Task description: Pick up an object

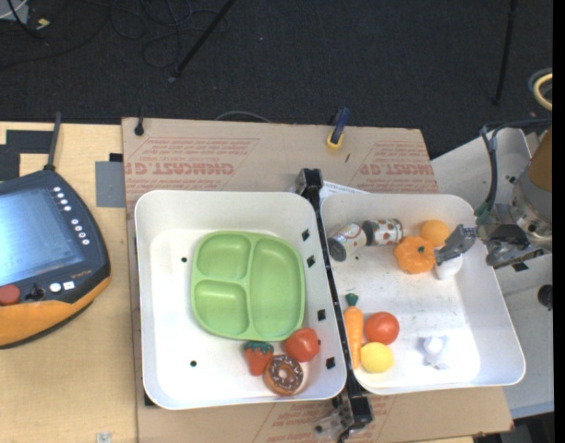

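From the overhead camera, the gripper [456, 244] hangs at the right bin's [504, 340] far right rim, just beside a small pumpkin [414, 256] and an orange [435, 232]. Whether the claw is wide or narrow cannot be told at this angle, and nothing is seen between its tips.

The pick appears to be at the approach stage. The next move likely calls for centring over the pumpkin or the orange, descending, then closing squarely on a round shape that could roll.

The left bin [162, 238] holds a green divided plate [248, 285], a tomato [302, 344], a strawberry [258, 357] and a doughnut [285, 375].

Red lettering on the cardboard sheet [218, 160] beneath is upside down and too blurred to read with confidence.
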Controlling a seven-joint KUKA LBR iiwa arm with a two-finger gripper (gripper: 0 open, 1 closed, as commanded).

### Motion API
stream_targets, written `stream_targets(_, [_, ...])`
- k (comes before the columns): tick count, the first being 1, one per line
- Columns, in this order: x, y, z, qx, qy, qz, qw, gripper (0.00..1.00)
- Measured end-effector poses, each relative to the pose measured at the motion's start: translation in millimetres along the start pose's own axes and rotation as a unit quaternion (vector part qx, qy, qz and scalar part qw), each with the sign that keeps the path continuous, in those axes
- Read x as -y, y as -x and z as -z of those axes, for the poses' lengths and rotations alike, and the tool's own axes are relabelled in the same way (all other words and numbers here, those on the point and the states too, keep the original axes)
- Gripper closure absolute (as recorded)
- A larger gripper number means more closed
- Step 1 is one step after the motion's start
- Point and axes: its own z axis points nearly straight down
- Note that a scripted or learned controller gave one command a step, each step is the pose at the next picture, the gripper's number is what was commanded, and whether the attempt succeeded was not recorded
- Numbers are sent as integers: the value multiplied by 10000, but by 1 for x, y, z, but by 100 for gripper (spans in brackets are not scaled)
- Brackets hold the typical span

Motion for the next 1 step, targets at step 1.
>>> stream_targets(1, [-3, 0, 7, 17, 65, 8, 10000, 0])
